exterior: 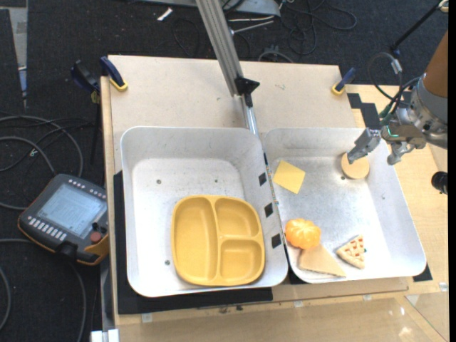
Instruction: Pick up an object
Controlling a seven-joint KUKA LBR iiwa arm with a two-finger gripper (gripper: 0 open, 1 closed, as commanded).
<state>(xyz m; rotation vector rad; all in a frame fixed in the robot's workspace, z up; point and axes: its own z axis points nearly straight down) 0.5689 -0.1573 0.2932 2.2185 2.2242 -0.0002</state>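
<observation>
Gripper (380,149) hung over right bin (399,212), jaws spread wide, holding nothing | round biscuit (355,167) lay just under its left finger | cheese slice (289,177), orange (303,234) nearby | yellow tray (217,239) sat in left bin (142,191)

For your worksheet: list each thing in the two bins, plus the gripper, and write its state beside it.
Yellow tray: flat in left bin, compartments bare.
Cheese slice: flat in right bin.
Orange: resting near the divider.
Bread wedge: flat, beside the orange.
Pizza slice: flat.
Round biscuit: under the gripper, not lifted.
</observation>
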